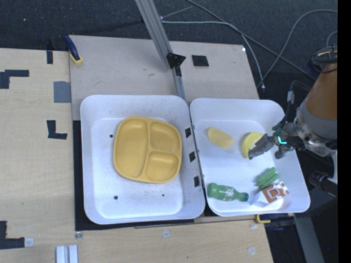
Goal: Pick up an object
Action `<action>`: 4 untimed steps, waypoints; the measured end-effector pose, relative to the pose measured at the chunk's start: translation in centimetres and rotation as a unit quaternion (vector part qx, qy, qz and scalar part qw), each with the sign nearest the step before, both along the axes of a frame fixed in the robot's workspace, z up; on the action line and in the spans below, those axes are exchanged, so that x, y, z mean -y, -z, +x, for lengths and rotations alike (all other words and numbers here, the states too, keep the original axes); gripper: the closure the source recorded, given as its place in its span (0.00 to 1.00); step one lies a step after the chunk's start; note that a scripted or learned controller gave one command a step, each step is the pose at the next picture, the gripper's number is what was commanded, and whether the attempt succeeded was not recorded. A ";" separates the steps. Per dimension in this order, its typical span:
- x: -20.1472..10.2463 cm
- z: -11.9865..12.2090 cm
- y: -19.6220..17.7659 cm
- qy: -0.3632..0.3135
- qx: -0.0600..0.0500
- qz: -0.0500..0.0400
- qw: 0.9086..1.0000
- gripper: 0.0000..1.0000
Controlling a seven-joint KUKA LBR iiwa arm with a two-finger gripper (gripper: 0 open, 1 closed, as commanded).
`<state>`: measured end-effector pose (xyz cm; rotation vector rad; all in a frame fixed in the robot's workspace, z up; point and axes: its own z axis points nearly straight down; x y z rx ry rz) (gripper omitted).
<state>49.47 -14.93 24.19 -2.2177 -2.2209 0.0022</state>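
Note:
The right bin (pixel 219 109) holds several objects. A pale yellow oval piece (pixel 220 137) lies near its left side. A brighter yellow rounded piece (pixel 251 140) sits near the middle. A green bottle (pixel 226 192) lies along the front. A green leafy item (pixel 267 177) and a white-and-orange carton (pixel 274 193) lie at the front right. My gripper (pixel 268 149) hangs low over the bin's right part, open, with its left finger (pixel 258 150) right beside the brighter yellow piece. Nothing shows between the fingers.
The left bin (pixel 93 163) carries a yellow divided plate (pixel 148 149). A slanted metal post (pixel 156 23) rises behind the bins. Cables trail across the dark floor at the back right. A blue-and-yellow clamp (pixel 73 49) sits on the bench's far left corner.

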 end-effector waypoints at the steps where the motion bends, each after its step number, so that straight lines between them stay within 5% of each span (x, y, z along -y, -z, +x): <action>1: 0.0 0.0 0.0 0.000 0.001 0.000 1.000 0.00; 4: 0.3 0.4 15.7 0.001 0.002 -0.001 1.000 0.00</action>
